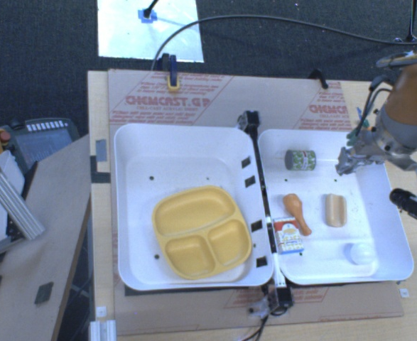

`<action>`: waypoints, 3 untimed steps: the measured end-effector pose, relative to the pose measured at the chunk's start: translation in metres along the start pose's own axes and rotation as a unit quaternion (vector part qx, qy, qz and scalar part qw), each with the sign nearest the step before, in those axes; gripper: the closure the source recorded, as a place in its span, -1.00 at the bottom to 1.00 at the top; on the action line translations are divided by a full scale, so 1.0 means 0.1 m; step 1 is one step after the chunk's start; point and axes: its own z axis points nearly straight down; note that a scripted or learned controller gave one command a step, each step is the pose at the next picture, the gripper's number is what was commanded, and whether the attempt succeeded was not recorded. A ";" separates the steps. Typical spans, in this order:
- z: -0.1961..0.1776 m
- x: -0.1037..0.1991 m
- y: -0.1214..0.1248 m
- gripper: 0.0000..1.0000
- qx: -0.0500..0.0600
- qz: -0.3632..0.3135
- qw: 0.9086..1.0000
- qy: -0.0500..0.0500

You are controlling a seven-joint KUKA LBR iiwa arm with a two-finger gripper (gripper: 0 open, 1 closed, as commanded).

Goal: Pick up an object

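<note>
Right now your claw (344,163) hangs over the right white bin's (389,261) upper edge, finger state untellable, and the small green-labelled can (300,160) lies on its side just left of it.

Both white bins, the left bin (133,155) and the right bin (389,226), look like smooth moulded plastic with a soft sheen. The yellow divided tray (201,231) is matt plastic. The green can (300,160) has a printed label, faintly glossy. The orange drumstick toy (296,212) and the tan bread roll toy (335,209) seem smooth plastic. The small carton (288,235) looks like printed card. Under the bins lies a brown protective sheet (194,98) with red print, matt. The bench (98,119) edge looks like pale wood. The arm's pincer (348,163) appears dull grey metal.
</note>
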 end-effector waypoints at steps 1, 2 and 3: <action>-0.42 0.00 0.02 1.00 0.001 0.000 1.000 0.000; -0.31 0.53 -0.02 1.00 0.004 -0.003 1.000 0.002; -0.43 1.09 -0.04 1.00 0.003 -0.004 1.000 0.002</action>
